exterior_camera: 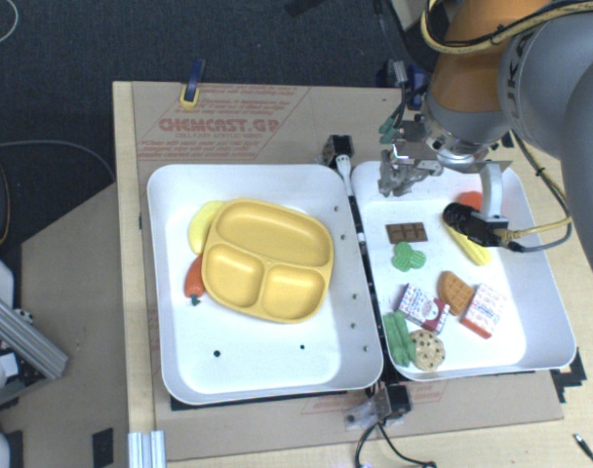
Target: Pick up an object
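Lowest in the frame lies a cookie in the right bin. My gripper hovers upper right, apparently holding nothing; its opening I cannot tell. I should descend squarely on the chocolate bar, clear of the nearby banana.

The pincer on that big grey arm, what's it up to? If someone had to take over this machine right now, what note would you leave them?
Pincer: over the far left corner of the right bin, nothing visible between its fingers; whether they are open or shut is unclear.

Right bin: chocolate bar, green piece, banana, cookie, waffle, two small cartons, green pod.

Left bin: yellow divided tray, lying over a carrot and a yellow piece.

Done: nothing lifted yet.

Left: close on one object and lift it; the chocolate bar lies nearest.
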Action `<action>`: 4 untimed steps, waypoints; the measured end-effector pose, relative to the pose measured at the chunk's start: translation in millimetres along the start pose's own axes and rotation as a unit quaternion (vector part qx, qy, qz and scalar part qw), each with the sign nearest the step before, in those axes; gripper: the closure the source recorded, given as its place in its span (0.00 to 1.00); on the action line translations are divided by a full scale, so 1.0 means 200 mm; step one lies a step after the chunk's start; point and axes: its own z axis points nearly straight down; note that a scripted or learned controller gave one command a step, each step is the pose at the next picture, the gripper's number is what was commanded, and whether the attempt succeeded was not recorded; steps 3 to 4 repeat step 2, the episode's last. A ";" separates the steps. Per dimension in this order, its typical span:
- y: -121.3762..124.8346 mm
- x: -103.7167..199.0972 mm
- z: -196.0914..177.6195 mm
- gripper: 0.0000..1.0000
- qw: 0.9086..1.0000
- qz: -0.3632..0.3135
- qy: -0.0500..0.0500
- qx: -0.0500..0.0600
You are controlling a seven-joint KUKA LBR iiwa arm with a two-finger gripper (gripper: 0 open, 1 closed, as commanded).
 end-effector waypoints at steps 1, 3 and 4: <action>-0.02 -0.01 -0.10 1.00 1.000 0.000 0.000 -0.003; 0.01 -0.03 -0.09 1.00 1.000 0.000 -0.001 -0.002; 0.01 -0.03 -0.09 1.00 1.000 0.000 -0.001 -0.002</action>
